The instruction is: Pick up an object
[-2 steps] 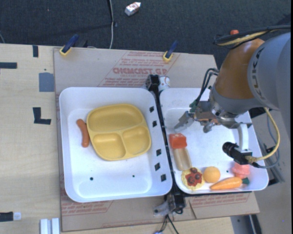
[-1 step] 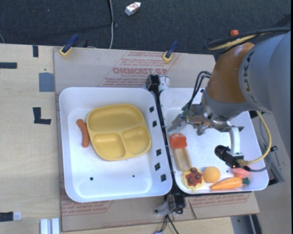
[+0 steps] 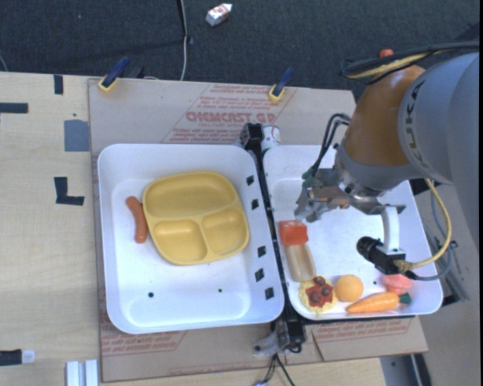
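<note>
My gripper (image 3: 308,208) hangs over the left part of the right bin (image 3: 338,240), with the arm coming in from the right. Just below it, and apart from it, lies a small red block (image 3: 293,233), which touches a tan bun-shaped piece (image 3: 300,260). Along the bin's front edge lie a round red and yellow toy food (image 3: 318,293), an orange ball (image 3: 349,286), a carrot (image 3: 373,302) and a pink piece (image 3: 398,282).
The left bin (image 3: 129,296) holds a yellow divided plate (image 3: 196,215) and an orange-red sausage (image 3: 137,219) to its left. A black divider strip (image 3: 262,215) runs between the bins.
</note>
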`<state>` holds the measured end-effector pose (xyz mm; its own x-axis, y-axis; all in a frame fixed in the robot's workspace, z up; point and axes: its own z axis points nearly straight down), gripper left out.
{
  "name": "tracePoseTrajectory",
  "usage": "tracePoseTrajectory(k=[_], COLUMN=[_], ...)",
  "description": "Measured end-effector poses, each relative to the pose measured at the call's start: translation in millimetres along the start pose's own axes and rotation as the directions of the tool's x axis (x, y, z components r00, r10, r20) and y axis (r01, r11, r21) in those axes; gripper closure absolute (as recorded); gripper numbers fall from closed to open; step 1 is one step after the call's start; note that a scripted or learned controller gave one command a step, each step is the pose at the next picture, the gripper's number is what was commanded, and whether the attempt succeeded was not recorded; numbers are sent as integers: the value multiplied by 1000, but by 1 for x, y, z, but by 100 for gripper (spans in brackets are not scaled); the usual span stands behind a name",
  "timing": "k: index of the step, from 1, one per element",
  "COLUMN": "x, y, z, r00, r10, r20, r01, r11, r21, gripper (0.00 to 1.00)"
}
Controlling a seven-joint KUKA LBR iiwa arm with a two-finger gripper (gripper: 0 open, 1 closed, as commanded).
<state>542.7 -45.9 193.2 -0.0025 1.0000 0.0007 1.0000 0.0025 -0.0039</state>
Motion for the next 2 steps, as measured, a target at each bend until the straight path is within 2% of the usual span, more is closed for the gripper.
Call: tracePoseTrajectory(k=[1,2], x=[-59,-56], y=[69,66], z=[-39,-36], r00=[1000,1000], r10=[3,1], r20=[5,2], r01=[-3,-1], r11=[1000,1000], r21=[-11,-3], gripper=[100,0])
